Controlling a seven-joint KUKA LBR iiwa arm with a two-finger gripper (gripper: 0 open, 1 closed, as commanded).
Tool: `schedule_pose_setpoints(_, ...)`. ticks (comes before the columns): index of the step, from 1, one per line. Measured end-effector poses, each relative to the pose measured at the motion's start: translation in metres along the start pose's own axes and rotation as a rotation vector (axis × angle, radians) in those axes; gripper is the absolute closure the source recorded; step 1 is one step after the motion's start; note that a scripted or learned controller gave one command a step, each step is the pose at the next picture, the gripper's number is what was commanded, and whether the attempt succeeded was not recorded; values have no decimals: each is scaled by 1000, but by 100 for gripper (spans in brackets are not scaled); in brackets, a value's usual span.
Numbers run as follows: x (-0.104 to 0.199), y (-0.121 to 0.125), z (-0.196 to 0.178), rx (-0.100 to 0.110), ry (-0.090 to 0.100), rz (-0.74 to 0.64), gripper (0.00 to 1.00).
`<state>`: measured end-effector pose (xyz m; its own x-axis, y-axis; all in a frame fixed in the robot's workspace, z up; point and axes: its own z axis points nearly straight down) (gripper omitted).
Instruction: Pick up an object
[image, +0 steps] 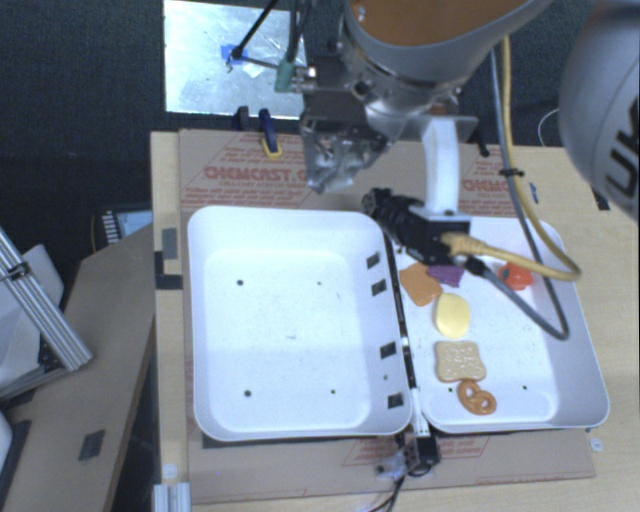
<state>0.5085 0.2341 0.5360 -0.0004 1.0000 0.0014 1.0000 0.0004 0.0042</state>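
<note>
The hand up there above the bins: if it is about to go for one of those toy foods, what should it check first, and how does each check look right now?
1. Things to pick are present: ok. The right bin holds a pretzel, a toast slice, a yellow piece, an orange piece, a purple piece and a red piece.
2. Hand is above a target: not ok; it sits past the bins' far edge.
3. Hand carries nothing: cannot tell, blurred.
4. Target stands apart: ok for the pretzel; not ok for the purple piece, beside the black fixture.
5. Yellow cable is off the items: cannot tell.
</note>
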Motion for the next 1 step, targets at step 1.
schedule_pose_setpoints(1, -1, 73, 3, 1, -1, 1, 100)
